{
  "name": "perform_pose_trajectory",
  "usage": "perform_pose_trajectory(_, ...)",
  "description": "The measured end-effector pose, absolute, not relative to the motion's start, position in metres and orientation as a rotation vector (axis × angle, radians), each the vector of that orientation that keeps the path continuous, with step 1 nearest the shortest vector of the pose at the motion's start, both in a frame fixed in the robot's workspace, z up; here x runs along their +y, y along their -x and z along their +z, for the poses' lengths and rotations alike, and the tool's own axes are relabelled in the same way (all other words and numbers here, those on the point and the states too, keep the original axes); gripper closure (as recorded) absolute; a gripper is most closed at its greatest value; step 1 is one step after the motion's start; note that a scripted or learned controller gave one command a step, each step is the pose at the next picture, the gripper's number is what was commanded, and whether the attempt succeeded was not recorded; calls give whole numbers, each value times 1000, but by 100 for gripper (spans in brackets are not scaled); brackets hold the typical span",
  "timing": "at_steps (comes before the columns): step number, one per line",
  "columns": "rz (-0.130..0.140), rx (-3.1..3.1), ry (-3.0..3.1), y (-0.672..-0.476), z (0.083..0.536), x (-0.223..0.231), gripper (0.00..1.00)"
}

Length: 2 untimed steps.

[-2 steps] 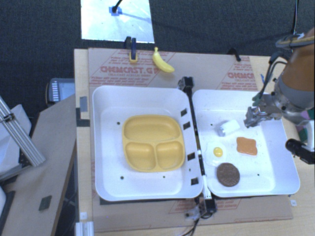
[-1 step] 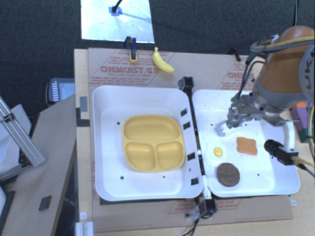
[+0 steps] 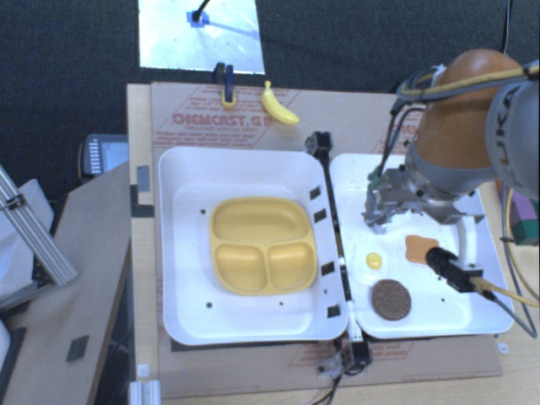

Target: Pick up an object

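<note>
My gripper [image 3: 377,219] hangs over the upper left part of the right bin [image 3: 354,175], with the grey and orange arm coming in from the right. Just below it in that bin lies a small yellow round piece [image 3: 373,261]. An orange toast-like piece [image 3: 419,248] lies to its right, partly behind a black and white part of the arm. A brown round cookie [image 3: 391,299] rests near the bin's front. Nothing shows between the fingers.
The left bin [image 3: 181,192] holds a yellow divided plate [image 3: 260,245]. A yellow banana [image 3: 278,107] lies on the cardboard behind the bins, beside a blue and yellow clamp [image 3: 226,85]. A black divider [image 3: 329,226] runs between the bins. Cables trail at the right.
</note>
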State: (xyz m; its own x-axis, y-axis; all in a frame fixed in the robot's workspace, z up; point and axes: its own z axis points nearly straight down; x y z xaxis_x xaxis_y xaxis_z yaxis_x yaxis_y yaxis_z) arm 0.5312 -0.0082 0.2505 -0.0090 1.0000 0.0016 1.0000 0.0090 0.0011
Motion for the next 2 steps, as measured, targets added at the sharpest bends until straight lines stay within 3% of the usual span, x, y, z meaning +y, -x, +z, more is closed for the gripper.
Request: perform_pose_trajectory(2,-4,-2233,2209,-519,256,97,100)
